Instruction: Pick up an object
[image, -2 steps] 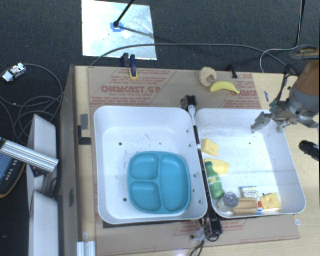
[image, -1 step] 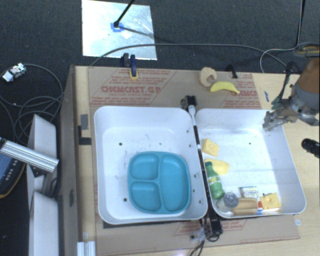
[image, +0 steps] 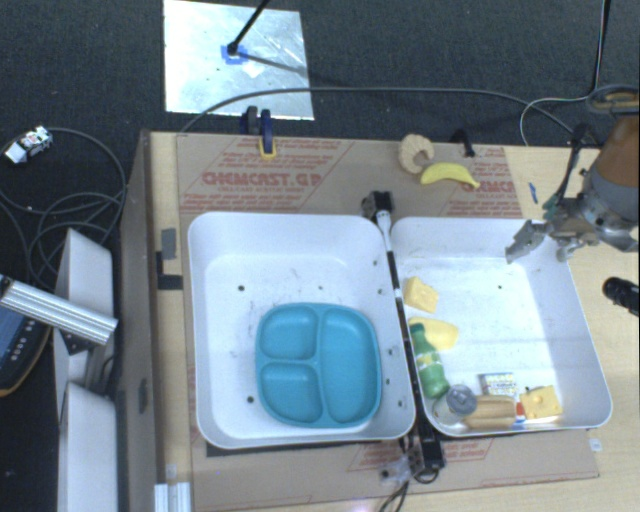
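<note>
Two shallow white bins sit side by side on your bench, and you can use the black divider (image: 393, 290) where they meet as your landmark. To the left of it, the left-hand white bin (image: 215, 250) holds a blue plastic plate with three compartments (image: 318, 363), lying flat towards the near side.

To the right of the divider, the right-hand white bin (image: 570, 300) holds the loose items. Just beside the divider you see a pale yellow wedge shaped like cheese (image: 421, 296), then nearer to you a yellow rounded piece (image: 441, 334) touching a green bottle-shaped toy (image: 430, 366). Along the near wall lie a small grey round object (image: 460, 400), a tan stick like a bread roll (image: 490, 412), a small printed box (image: 497, 384) and a second yellow cheese-like block with holes (image: 541, 402).

Beyond the bins, right of the divider's far end, a yellow toy banana (image: 449, 175) and a beige round object (image: 415, 152) rest on the cardboard sheet (image: 330, 170).

The grey two-finger gripper (image: 543, 243) hangs over the far right corner of the right-hand bin, well apart from the items. Its jaws stand apart, with nothing between them.
</note>
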